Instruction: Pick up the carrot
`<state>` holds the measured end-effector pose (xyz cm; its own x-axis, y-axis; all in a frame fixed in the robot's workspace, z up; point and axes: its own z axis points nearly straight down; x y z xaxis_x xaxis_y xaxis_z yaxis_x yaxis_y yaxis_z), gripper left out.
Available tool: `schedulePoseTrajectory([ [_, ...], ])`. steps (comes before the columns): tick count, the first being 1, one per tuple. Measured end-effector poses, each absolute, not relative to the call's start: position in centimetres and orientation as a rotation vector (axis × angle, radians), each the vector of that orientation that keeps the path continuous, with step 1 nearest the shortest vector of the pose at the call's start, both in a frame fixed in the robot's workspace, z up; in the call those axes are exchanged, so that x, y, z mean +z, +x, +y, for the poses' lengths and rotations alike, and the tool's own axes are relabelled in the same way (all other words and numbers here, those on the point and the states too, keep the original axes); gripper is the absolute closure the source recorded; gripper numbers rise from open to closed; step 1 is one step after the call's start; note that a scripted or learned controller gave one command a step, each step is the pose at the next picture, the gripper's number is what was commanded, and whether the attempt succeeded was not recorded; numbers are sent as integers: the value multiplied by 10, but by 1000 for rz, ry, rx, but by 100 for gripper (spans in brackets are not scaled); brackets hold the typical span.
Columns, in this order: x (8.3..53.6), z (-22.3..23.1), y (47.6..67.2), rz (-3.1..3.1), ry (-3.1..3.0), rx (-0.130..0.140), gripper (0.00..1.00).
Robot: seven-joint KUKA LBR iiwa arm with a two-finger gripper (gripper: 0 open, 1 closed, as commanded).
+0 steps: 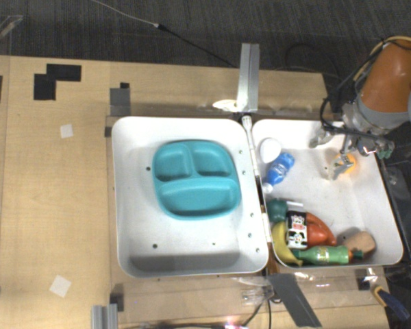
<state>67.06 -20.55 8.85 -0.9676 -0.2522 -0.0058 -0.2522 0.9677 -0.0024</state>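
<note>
The carrot, orange-red with a green top toward the left, lies in the pile at the front of the right bin, partly under a small white and black box. My gripper hangs over the back right part of that bin, well behind and to the right of the carrot, below the grey wrist and its orange band. A small yellow-orange bit shows at the gripper's tip; what it is I cannot make out.
Next to the carrot are a banana, a green bottle and a brown lump. A blue and white bottle lies by the divider. A teal divided plate sits in the left bin.
</note>
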Motion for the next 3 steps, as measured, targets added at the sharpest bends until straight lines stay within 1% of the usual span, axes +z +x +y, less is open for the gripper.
schedulePoseTrajectory([
  [1,91,-208,634,3041,-732,-12,0],
  [2,105,-207,638,3029,-728,-18,100],
  [3,104,-206,638,3030,-729,-16,0],
])
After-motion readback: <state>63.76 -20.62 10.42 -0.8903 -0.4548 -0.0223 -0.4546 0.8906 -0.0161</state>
